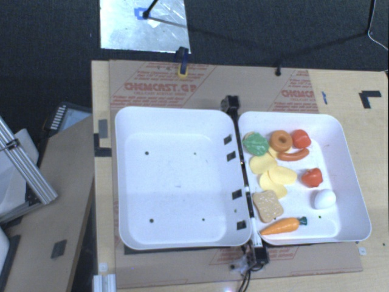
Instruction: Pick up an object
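The carrot in the right bin looks light, stiff and smooth; take it across its thick middle. About the claw I cannot tell.

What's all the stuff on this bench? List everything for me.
bins: 2, white, side by side; left bin, right bin
lettuce: 1, green, right bin, upper left
donut: 1, orange-brown, beside lettuce
tomatoes: 2, red, one at top, one mid-right
sausage: 1, orange-red, below donut
chips: several, yellow, middle
bread: 1, brown, lower left
egg: 1, white, lower right
carrot: 1, orange, front edge
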Robot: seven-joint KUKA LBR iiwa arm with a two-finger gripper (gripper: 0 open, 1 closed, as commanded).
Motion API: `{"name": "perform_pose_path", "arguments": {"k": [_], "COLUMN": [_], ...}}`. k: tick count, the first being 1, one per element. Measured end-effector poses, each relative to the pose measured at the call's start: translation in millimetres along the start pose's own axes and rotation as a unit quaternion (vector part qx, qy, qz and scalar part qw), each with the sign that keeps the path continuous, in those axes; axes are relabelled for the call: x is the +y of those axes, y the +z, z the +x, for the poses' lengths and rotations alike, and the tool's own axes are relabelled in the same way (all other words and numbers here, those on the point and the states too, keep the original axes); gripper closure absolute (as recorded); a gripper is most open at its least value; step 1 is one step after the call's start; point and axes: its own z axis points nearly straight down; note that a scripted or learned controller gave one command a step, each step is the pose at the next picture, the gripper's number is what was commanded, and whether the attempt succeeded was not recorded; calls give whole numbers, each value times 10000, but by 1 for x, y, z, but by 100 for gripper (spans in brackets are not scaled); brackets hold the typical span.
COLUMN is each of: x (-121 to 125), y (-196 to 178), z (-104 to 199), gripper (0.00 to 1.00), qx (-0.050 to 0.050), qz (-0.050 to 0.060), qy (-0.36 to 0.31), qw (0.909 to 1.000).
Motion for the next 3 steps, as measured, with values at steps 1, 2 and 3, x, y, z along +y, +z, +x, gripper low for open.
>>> {"name": "perform_pose_path", "arguments": {"k": [1,2,3], "x": [1,1,1], "y": [-17,-16,-16], "z": [7,10,23], "gripper": [100,100,100], "qx": [1,4,6], "qz": [-16,-5,-7], "qy": [-41,-38,-41], "qw": [10000,10000,10000]}}
